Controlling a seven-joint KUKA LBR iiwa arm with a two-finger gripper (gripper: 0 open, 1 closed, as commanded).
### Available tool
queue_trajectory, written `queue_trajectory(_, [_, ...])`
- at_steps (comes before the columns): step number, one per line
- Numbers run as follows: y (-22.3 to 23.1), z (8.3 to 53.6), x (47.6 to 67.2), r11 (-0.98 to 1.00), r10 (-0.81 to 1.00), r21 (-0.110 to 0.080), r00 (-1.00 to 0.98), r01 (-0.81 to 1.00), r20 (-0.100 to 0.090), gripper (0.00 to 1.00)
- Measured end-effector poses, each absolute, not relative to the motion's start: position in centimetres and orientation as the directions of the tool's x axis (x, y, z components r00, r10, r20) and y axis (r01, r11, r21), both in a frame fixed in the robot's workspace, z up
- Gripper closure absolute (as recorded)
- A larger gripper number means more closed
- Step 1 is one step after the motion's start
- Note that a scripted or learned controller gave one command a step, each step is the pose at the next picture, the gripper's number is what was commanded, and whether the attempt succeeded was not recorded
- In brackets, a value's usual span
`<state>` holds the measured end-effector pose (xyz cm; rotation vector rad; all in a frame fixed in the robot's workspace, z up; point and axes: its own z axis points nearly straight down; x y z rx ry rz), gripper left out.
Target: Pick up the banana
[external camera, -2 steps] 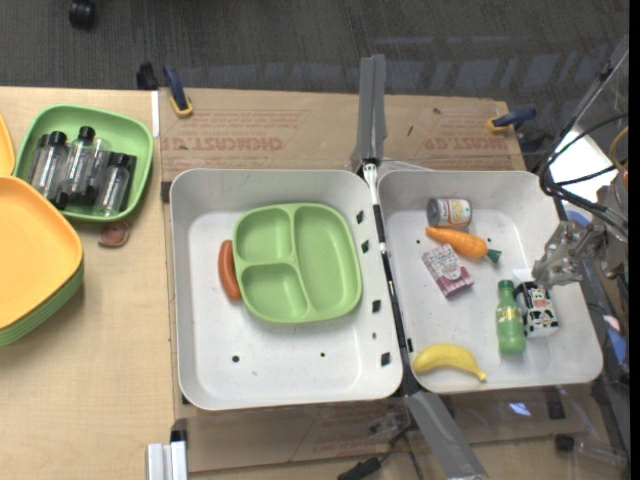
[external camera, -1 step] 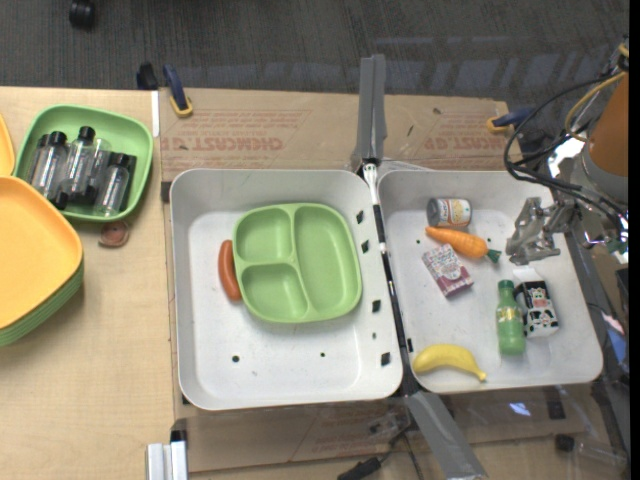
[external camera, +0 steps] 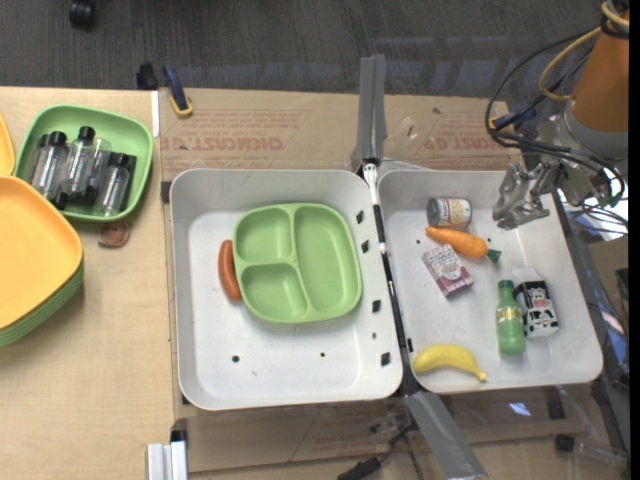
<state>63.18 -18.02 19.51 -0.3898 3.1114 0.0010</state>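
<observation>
The banana [external camera: 449, 361] lies on its side near the front edge of the right bin [external camera: 575, 353], close to that bin's left front corner and well apart from the gripper [external camera: 520, 200]. The gripper hangs over the bin's far right part, to the right of a small can [external camera: 449, 211]; nothing is visible between its fingers, and whether they are open or shut cannot be told from this view. A carrot [external camera: 458, 241] lies just below the can, with a pink packet [external camera: 447, 269] beside it toward the front. A green bottle [external camera: 511, 317] and a black-and-white carton [external camera: 538, 308] lie side by side, to the right of the banana and further back. In the left bin [external camera: 195, 363] sits a green divided plate [external camera: 297, 262], with a sausage [external camera: 229, 269] against its left rim. Off the bins at left, a green tray [external camera: 40, 128] holds vials, next to a stack of orange plates [external camera: 30, 258].
</observation>
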Motion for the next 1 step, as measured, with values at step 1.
queue_trajectory(1, [-16.49, 18.19, 58.96, 0.851, -0.526, 0.000, -0.851, -0.526, -0.004, 1.00])
